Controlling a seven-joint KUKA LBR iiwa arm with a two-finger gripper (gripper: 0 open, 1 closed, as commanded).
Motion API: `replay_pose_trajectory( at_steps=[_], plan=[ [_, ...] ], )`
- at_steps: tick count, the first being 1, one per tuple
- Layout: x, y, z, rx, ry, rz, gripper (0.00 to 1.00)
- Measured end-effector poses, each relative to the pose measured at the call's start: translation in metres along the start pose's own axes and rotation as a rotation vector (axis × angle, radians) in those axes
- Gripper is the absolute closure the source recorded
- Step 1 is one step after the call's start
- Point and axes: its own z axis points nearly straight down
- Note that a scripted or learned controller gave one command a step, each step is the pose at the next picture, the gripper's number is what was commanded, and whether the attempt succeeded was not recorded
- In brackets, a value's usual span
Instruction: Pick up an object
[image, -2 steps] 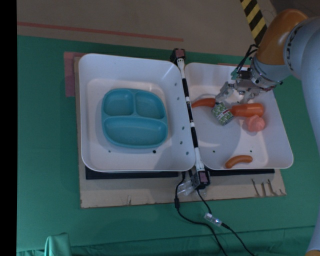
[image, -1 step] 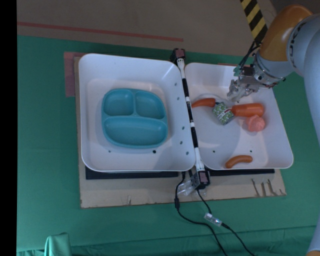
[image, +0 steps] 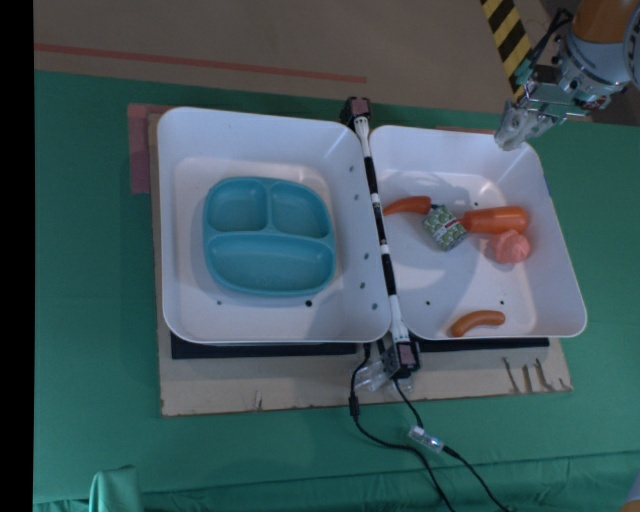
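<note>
We see the gripper, jaw state unclear, at upper right above the right bin; the clustered carrot, packet and pink piece risk a jostled, missed grasp.

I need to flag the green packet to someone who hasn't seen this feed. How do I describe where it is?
Look in the right bin, the one without the blue plate. Near its middle lies a carrot, and the green packet sits at the carrot's left end. It is the only green thing there; everything beside it is orange or pink.
</note>
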Motion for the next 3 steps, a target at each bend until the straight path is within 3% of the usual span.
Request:
replay_pose_trajectory(
  at_steps=[1,2,3],
  plan=[
    [0.000,-0.010,-0.056,-0.001,0.000,0.000,1.00],
    [0.045,0.022,-0.014,0.003,0.002,-0.001,1.00],
    [0.065,0.022,0.050,0.002,0.002,-0.001,1.00]
  ],
)
